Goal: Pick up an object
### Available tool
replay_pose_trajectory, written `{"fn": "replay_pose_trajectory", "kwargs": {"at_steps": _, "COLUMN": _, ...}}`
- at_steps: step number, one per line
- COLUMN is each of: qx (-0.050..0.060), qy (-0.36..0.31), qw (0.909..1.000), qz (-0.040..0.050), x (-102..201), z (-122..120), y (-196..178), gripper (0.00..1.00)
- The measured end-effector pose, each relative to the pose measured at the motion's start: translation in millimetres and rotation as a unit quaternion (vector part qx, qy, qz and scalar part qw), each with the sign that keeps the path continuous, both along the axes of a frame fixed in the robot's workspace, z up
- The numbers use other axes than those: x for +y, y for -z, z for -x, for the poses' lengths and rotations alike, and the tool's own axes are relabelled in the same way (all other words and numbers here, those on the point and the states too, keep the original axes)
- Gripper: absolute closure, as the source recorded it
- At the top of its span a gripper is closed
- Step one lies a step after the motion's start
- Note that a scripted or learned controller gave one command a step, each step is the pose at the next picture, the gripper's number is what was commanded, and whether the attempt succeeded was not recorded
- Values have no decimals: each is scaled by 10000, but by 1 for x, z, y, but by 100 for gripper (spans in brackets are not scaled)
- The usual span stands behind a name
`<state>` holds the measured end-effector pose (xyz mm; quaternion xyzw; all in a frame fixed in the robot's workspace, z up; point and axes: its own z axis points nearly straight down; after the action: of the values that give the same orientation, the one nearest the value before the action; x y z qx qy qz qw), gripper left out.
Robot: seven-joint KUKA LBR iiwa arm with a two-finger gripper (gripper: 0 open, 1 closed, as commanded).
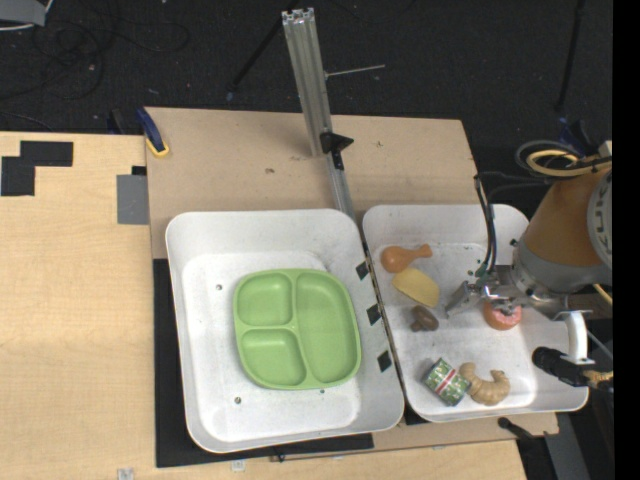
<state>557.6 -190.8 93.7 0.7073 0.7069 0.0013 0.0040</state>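
My gripper (478, 294) hangs low in the right bin (515, 218), and my fingers stand parted with nothing between them. One thin metal finger (458, 299) slants toward the middle of the bin. Just to the right of my fingertips, partly under my wrist, sits a small round red-orange piece (503, 316); it is beside the fingers, not between them. To the left lie a smooth yellow wedge (418, 287), a dark brown lump (425, 318) and an orange drumstick shape (403, 258). Nearer the front edge rest a green printed can (444, 381), tipped on its side, and a knobbly tan root (488, 386), the two touching. The left bin (200, 238) holds a glossy green plate (297, 328) with three compartments.
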Motion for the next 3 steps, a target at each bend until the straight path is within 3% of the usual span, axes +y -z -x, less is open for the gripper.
{"fn": "replay_pose_trajectory", "kwargs": {"at_steps": 1, "qx": -65, "qy": 16, "qw": 10000, "qz": 68, "x": -5, "z": -2, "y": -14, "gripper": 100}}
{"fn": "replay_pose_trajectory", "kwargs": {"at_steps": 2, "qx": 33, "qy": 5, "qw": 10000, "qz": -19, "x": -2, "z": 4, "y": -59, "gripper": 100}}
{"fn": "replay_pose_trajectory", "kwargs": {"at_steps": 3, "qx": 15, "qy": -3, "qw": 10000, "qz": -8, "x": -11, "z": 3, "y": -119, "gripper": 100}}
